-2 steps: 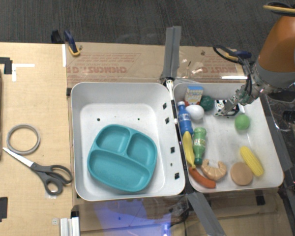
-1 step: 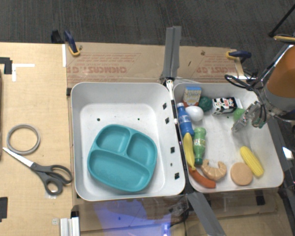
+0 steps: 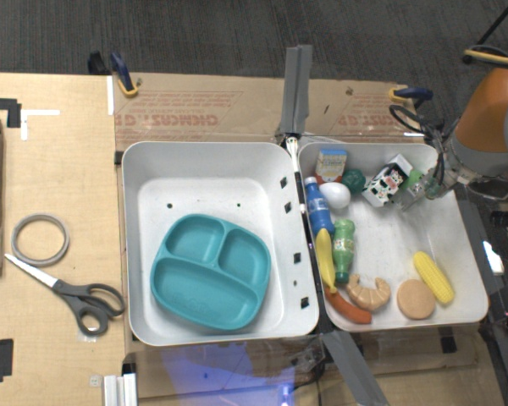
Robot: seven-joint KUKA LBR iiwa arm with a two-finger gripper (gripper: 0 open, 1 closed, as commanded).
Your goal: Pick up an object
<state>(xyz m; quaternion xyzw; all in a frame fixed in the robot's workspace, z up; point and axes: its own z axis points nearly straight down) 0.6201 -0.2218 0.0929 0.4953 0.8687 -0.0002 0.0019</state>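
Note:
The right bin (image 3: 457, 227) holds several toy foods. A black-and-white cow-patterned carton (image 3: 386, 182) sits tilted near the bin's back right. My gripper (image 3: 419, 186) is right beside the carton's right end, reaching in from the right under the orange band (image 3: 491, 100). Along the bin's left wall lie a blue bottle (image 3: 316, 207), a white egg (image 3: 334, 195), a green bottle (image 3: 344, 248) and a banana (image 3: 324, 260). Toward the front are a croissant (image 3: 371, 293), a red sausage (image 3: 347, 309), a round bun (image 3: 416, 299) and a corn cob (image 3: 433, 277).
The left bin (image 3: 152, 176) holds a teal divided plate (image 3: 210, 271). A small carton (image 3: 331, 160) and a green ball (image 3: 353, 179) sit at the right bin's back. Scissors (image 3: 76, 296) and a tape roll (image 3: 40, 238) lie on the bench at left.

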